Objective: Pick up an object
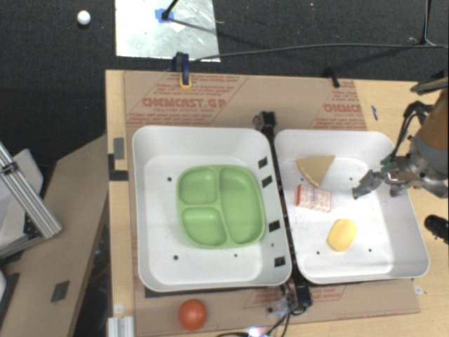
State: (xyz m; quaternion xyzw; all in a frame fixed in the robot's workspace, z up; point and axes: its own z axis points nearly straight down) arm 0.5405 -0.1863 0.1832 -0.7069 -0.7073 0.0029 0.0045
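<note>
The arm [431, 142] ran off the right edge, the gripper [379, 180] was too blurred to read, and the packet's [313, 198] print was illegible.

I found the bench [231, 93] covered by a printed cardboard sheet [309, 100]. Two white bins [151, 188] sat side by side on it; an orange ball [192, 314] lay at the front edge.

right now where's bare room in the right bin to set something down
Free: the right bin's near strip below the yellow piece, and its right side beyond that piece. Crowded: the far-left part, where the tan wedge and the red-and-white packet sit close, with the gripper just right of them.
</note>
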